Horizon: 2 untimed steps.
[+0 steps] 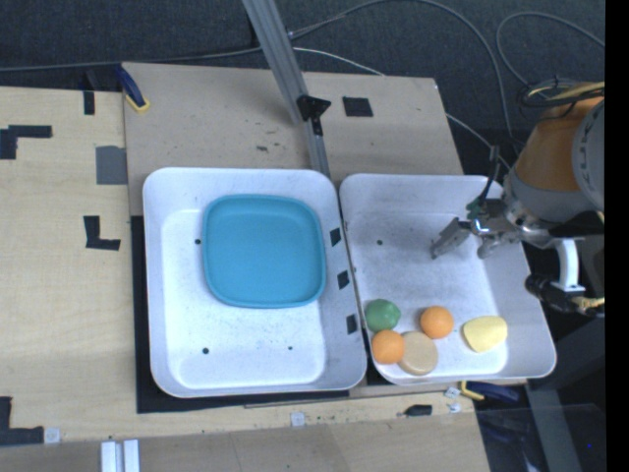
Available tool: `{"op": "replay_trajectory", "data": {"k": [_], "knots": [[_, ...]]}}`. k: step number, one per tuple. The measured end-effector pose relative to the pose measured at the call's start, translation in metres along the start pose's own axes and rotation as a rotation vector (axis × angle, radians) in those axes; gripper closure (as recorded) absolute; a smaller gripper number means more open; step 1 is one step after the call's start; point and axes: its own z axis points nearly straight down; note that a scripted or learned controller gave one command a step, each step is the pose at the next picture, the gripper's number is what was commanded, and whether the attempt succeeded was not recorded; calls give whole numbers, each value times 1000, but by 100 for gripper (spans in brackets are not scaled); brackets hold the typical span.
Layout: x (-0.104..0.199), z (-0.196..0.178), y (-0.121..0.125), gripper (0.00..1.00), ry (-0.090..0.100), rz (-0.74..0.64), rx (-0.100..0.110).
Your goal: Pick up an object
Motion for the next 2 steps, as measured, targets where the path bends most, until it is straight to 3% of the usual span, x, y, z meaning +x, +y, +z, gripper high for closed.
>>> {"op": "replay_trajectory", "data": {"k": [1,2], "knots": [[0,47,0,0,-1,0,-3],[0,35,1,100,-3,0,-7]]}}
